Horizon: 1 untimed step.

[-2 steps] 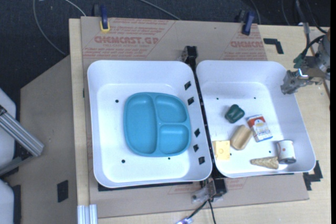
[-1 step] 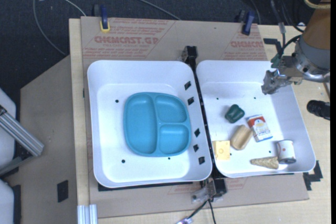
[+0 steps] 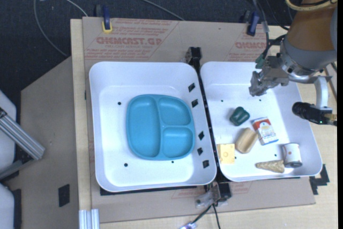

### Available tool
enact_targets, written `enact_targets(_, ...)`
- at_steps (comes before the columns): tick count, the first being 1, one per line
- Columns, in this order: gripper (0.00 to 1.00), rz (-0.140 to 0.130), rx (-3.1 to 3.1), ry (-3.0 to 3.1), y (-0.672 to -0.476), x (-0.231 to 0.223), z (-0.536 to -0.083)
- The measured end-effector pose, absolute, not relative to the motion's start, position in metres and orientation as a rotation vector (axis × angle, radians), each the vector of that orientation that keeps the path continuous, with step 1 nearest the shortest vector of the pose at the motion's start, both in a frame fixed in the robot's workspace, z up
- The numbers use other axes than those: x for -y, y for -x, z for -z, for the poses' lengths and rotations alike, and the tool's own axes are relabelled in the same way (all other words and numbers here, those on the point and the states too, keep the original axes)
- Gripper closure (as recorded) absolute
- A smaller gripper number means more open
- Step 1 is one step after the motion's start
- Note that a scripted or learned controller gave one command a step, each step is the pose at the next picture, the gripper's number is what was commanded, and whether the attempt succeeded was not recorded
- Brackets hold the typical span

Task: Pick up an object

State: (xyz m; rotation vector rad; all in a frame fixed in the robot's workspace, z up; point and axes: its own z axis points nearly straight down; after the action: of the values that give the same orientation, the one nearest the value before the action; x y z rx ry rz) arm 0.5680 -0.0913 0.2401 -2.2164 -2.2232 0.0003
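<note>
Dark carpet with loose cables surrounded the worktop (image 3: 64, 115), which carried two white bins side by side. The left bin (image 3: 102, 115) held a blue divided plate (image 3: 159, 127). The right bin (image 3: 305, 131) held a green object (image 3: 239, 115), a tan block (image 3: 246, 140), a red-and-white carton (image 3: 264, 131), a yellow card (image 3: 226, 153), a small white can (image 3: 291, 154) and a tan wedge (image 3: 270, 167). The jaws (image 3: 259, 86) hung over that bin's far left area, apart from these items; whether they were open or closed could not be told.
</note>
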Motion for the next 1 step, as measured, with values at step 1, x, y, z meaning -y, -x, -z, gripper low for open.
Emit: enact_targets(1, 1.0, -0.001, 2.224, 2.215, -0.5806, 0.0375, -0.2278)
